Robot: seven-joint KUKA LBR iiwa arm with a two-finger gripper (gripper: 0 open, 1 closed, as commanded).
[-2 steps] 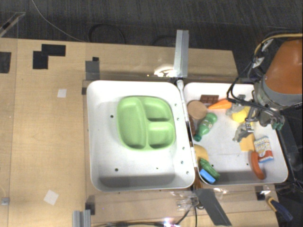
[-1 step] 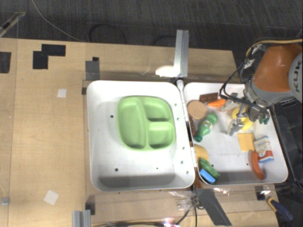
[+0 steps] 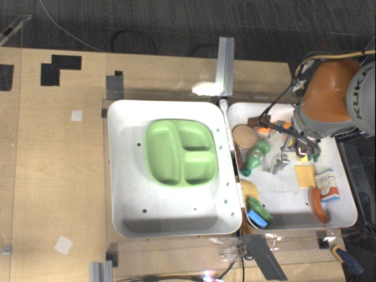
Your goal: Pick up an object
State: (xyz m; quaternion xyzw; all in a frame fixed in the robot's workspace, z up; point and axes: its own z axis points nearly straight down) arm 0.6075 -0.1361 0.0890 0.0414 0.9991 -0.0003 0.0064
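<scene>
Approach step. Gripper [image 3: 286, 157] low over right bin [image 3: 346, 216] centre, near green bottle [image 3: 254, 156]; finger state: cannot tell, wrist blocks view. Next: descend, close on bottle, probably.

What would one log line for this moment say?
arm: over right bin | gripper: above bin floor, near green bottle | left bin: green tray
</scene>
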